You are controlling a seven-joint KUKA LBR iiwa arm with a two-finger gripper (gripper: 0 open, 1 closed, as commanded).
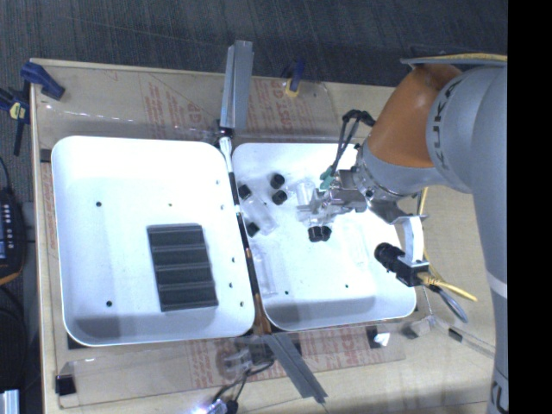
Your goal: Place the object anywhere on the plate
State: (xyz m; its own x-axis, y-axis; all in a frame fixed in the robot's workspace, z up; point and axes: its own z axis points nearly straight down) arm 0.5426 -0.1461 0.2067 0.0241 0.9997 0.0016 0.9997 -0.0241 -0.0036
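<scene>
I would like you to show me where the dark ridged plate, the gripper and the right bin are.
dark ridged plate [182, 266], camera view, middle of its ridged top.
gripper [319, 231], camera view, between its fingertips.
right bin [321, 310], camera view, bare floor near its front wall.

Arm [448, 136] reaches in from right, gripper [320, 231] pointing down.
</scene>
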